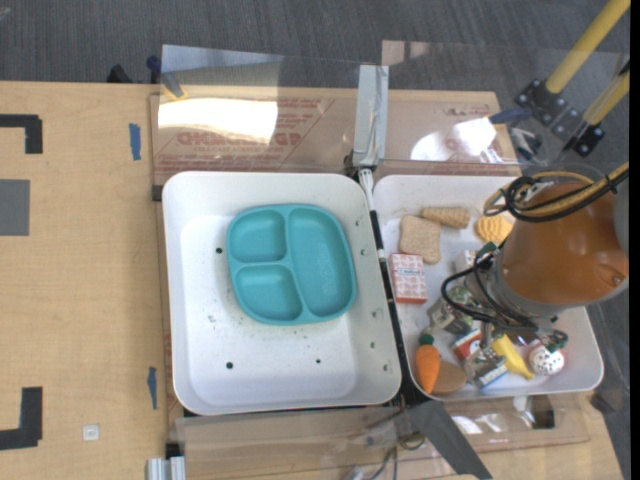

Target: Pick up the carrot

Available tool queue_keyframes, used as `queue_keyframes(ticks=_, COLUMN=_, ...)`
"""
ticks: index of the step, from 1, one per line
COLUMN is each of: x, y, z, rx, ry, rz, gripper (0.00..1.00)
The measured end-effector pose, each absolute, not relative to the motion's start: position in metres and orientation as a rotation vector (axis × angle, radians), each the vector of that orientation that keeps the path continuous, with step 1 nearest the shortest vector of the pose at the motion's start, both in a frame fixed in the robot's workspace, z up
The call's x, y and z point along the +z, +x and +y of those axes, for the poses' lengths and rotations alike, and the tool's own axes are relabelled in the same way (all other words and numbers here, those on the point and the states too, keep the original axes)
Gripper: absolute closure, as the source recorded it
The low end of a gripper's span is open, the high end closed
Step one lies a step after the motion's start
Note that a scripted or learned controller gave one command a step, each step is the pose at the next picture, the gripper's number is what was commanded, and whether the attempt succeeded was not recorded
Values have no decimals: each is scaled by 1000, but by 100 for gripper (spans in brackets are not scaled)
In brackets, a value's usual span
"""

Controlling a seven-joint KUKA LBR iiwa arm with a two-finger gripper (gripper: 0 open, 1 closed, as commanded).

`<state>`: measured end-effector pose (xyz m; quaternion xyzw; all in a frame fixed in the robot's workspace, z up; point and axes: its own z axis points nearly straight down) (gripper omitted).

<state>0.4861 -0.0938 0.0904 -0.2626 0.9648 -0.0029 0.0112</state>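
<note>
The carrot [428, 366], orange with a small green top, lies near the front left corner of the right bin [585, 368], its tip pointing toward the front wall. My gripper [468, 330] is low in that bin, just right of and behind the carrot, under the arm's orange band [555, 253]. It stands among a cluster of small toys, and dark cables and the wrist cover much of it. Nothing in the view shows the carrot between it.
A teal divided plate [290, 263] lies in the left bin [200, 348]. In the right bin are a tan cracker [420, 236], a bread stick [446, 216], a red-and-white box [407, 276], a yellow toy [511, 356] and a white spotted ball [545, 360].
</note>
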Motion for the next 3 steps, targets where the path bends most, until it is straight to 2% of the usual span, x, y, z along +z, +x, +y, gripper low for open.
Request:
queue_keyframes(ticks=1, x=132, y=489, z=-127, rx=-5, ry=-735, rz=3045, gripper=0)
queue_keyframes(ticks=2, x=97, y=511, z=-154, rx=-4, ry=-205, rz=3110, gripper=0)
queue_keyframes(ticks=3, x=90, y=493, z=-89, rx=1, ry=-282, rz=3113, gripper=0)
